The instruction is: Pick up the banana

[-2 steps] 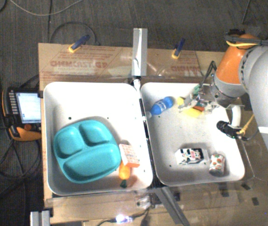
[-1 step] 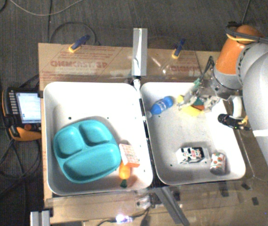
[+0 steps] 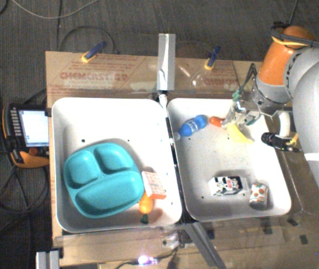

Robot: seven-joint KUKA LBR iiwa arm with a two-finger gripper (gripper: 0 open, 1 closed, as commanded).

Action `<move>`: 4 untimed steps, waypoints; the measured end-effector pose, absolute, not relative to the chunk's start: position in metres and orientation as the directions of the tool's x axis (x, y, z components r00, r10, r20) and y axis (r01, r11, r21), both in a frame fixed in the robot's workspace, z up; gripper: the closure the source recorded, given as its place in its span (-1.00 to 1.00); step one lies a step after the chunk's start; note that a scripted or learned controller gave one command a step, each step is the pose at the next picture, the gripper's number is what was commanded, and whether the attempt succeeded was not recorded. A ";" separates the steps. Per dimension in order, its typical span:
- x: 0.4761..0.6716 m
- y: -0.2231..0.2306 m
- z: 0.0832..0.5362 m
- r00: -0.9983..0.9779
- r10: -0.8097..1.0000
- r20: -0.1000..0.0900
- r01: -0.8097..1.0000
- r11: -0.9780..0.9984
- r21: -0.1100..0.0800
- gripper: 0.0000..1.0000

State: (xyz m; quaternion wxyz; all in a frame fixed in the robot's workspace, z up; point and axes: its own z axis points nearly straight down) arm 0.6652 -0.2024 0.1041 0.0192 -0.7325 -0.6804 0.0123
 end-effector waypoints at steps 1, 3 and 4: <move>0.669 -0.126 0.198 -0.027 1.000 -0.003 1.000 0.027 0.000 1.00; 0.668 -0.089 0.183 0.115 0.993 0.000 0.993 -0.115 -0.003 -1.00; 0.582 -0.141 0.201 0.130 0.991 -0.002 0.991 -0.130 -0.002 -1.00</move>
